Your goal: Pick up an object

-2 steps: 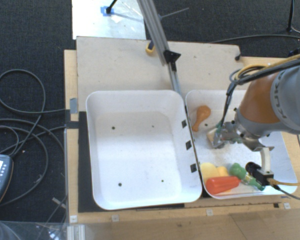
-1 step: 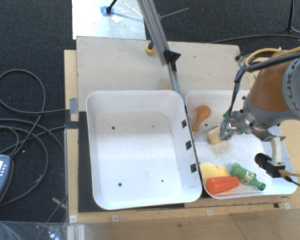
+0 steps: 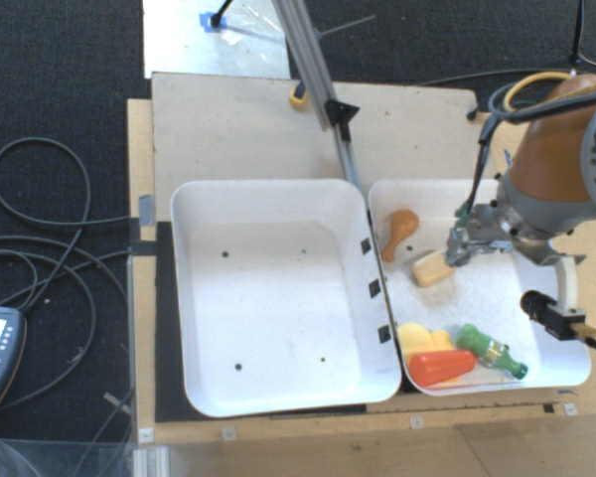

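The right bin (image 3: 576, 371) holds several objects. A brown drumstick-shaped piece (image 3: 399, 232) lies near its far left corner, and a tan block (image 3: 432, 269) sits just in front of it. Along the near edge are a yellow piece (image 3: 423, 339), a red-orange pepper (image 3: 442, 368) and a green bottle (image 3: 492, 351). My gripper (image 3: 463, 249) is low over the bin, right beside the tan block's right end. I cannot tell whether it touches the block, and nothing shows between its tips.
The left bin (image 3: 194, 207) stands beside the right one, sharing a dividing wall (image 3: 375, 286). A slanted metal pole (image 3: 313, 58) crosses above the bench at the back. The arm's orange band (image 3: 556, 137) hangs over the right bin's far right side.
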You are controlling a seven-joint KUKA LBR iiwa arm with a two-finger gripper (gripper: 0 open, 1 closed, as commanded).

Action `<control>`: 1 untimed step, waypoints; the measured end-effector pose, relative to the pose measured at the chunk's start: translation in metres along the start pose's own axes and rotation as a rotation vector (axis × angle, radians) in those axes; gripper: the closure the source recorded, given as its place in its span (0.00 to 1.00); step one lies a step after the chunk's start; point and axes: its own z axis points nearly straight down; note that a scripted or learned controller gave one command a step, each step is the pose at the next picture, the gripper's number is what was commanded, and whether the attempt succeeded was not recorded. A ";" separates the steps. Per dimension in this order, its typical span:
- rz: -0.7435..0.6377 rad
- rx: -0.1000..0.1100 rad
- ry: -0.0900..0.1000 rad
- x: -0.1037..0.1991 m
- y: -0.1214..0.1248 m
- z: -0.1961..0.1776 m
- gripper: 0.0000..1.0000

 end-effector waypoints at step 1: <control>0.000 -0.002 0.000 0.006 -0.005 -0.059 1.00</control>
